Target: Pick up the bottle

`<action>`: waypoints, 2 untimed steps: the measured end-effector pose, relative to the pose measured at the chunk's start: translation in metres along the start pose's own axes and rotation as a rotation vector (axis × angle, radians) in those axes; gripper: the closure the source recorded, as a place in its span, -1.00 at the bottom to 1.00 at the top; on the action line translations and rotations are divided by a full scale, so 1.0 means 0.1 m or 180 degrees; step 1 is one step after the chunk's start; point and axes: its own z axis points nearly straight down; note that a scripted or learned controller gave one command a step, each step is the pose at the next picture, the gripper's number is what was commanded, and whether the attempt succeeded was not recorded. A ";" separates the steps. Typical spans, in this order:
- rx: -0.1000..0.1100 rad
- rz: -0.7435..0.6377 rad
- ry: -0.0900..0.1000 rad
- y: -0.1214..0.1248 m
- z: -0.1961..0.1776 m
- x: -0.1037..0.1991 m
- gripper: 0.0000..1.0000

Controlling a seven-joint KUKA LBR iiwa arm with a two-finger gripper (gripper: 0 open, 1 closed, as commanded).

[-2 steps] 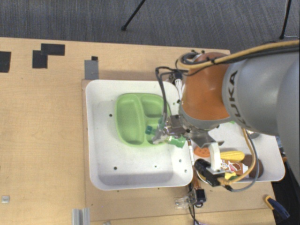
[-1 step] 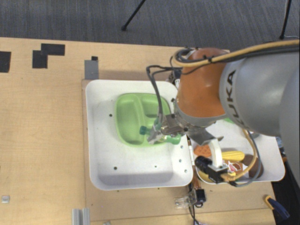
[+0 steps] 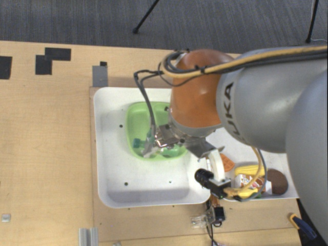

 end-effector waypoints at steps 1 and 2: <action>0.0009 0.0647 -0.0001 0.14 0.46 0.45 1.00; -0.0006 0.0933 0.0001 0.10 -0.57 0.27 1.00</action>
